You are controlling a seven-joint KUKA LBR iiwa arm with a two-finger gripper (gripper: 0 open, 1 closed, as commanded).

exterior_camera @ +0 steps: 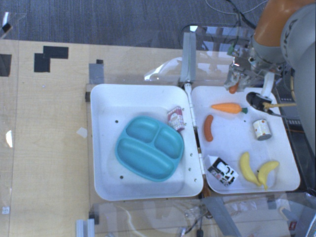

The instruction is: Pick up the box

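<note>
Bright, even light from overhead fills the frame, and shadows are short and soft. The two white bins (98, 147) run close to overexposed, their inner walls washed pale. Glare streaks the clear sheeting (163, 69) at upper centre, and small bright reflections sit along the left edge on the table (44, 142). The arm (291, 19) at upper right is soft and slightly out of focus. Fine detail looks mildly blurred, and small print on packaging is unreadable.

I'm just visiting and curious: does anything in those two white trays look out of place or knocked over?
Mostly tidy. Two small things stand out: the small red packet in the left bin leans against the dividing wall beside the blue plate, and the black-and-white box lies askew in the right bin's near-left corner.
</note>
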